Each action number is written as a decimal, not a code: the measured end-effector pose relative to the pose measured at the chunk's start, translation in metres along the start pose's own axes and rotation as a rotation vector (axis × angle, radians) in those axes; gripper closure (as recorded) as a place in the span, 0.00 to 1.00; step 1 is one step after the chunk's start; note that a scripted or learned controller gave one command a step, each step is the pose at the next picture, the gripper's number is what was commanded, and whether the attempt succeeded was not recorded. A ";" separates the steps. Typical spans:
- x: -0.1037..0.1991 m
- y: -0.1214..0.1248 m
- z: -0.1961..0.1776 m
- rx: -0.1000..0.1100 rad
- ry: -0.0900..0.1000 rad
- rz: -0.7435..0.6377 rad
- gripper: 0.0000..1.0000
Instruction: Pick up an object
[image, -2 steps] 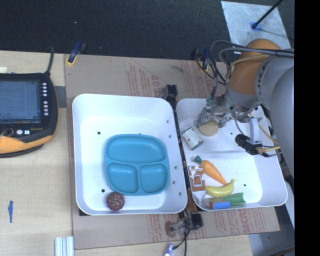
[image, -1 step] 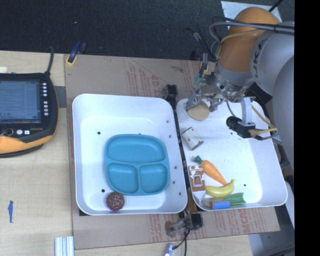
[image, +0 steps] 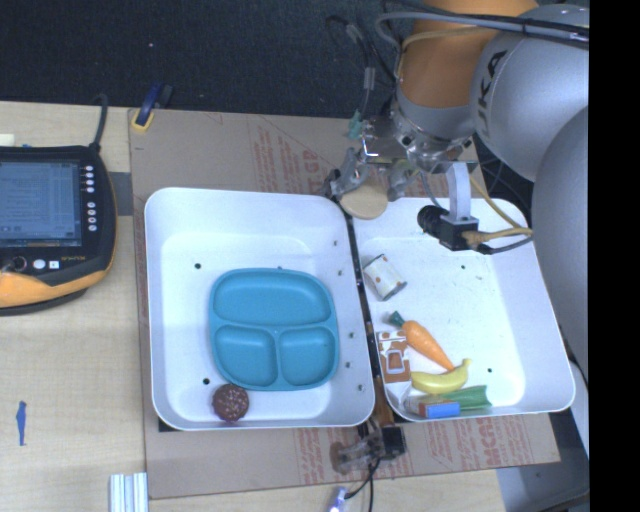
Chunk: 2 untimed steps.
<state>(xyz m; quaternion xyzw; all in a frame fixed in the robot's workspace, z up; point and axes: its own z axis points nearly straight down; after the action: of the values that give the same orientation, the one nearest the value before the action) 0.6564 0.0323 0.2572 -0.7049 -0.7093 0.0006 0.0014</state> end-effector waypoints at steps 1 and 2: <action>-0.061 -0.068 0.002 0.001 -0.003 0.003 1.00; -0.018 -0.123 0.006 0.001 -0.003 -0.001 1.00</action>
<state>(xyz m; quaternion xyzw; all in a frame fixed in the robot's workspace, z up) 0.5333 0.0139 0.2514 -0.7046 -0.7096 0.0019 0.0009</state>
